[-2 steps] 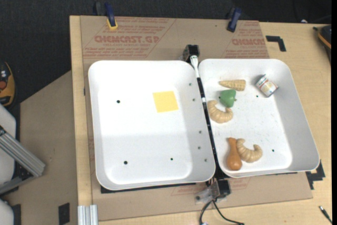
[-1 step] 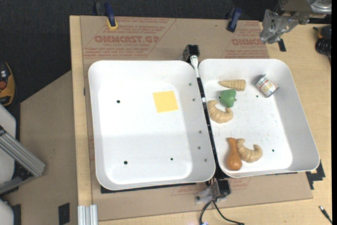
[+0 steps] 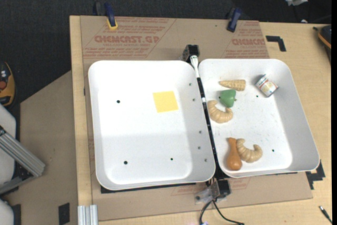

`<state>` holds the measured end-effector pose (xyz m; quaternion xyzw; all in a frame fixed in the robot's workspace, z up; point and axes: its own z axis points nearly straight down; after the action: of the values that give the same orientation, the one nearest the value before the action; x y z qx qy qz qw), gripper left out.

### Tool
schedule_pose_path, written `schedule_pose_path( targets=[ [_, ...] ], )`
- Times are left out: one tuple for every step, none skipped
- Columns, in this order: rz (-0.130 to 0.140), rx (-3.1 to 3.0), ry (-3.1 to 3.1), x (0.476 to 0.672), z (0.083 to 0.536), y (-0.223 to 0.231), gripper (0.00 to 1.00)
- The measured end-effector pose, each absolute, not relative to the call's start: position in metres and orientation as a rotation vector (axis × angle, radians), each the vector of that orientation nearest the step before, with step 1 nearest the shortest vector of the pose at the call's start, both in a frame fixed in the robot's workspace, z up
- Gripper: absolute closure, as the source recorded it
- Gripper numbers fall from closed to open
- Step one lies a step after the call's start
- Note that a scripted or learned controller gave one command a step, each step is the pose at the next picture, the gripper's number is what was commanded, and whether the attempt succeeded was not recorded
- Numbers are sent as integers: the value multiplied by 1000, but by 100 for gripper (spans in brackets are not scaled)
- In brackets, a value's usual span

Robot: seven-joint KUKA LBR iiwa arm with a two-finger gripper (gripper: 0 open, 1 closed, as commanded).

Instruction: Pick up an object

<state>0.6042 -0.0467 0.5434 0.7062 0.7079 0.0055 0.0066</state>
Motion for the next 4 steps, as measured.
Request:
schedule_pose_path(
  targets=[
    [-16, 2219, 2243, 563, 410, 53, 100],
    [23, 2210, 2217, 573, 544, 65, 100],
    [-11, 2217, 2235, 562, 449, 155, 100],
    [-19, 2219, 2235, 505, 343, 211, 100]
  ],
)
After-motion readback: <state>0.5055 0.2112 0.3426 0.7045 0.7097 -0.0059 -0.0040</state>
